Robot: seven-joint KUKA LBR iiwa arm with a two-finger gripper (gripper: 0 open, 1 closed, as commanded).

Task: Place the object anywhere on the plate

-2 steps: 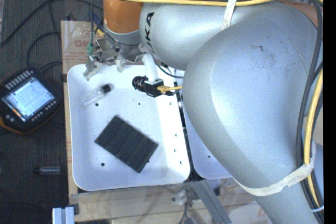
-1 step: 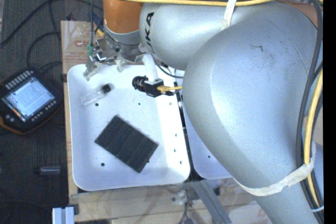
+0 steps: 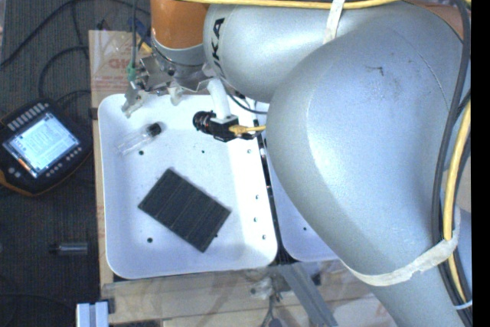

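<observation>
A small clear tube with a black cap [image 3: 142, 137] lies on the floor of the left bin [image 3: 122, 256], in its far left part. A dark, ribbed square plate [image 3: 184, 209] lies flat nearer the front of the same bin, apart from the tube. My gripper [image 3: 153, 97] hangs over the bin's far edge, just above and behind the tube. Its two pale fingertips stand apart, open, with nothing between them. The orange band sits right above the gripper.
The grey arm covers most of the right bin [image 3: 302, 245]. A black and yellow cable fitting [image 3: 216, 125] hangs off the wrist over the left bin's far right part. A hand-held control pendant [image 3: 40, 143] lies on the floor at the left.
</observation>
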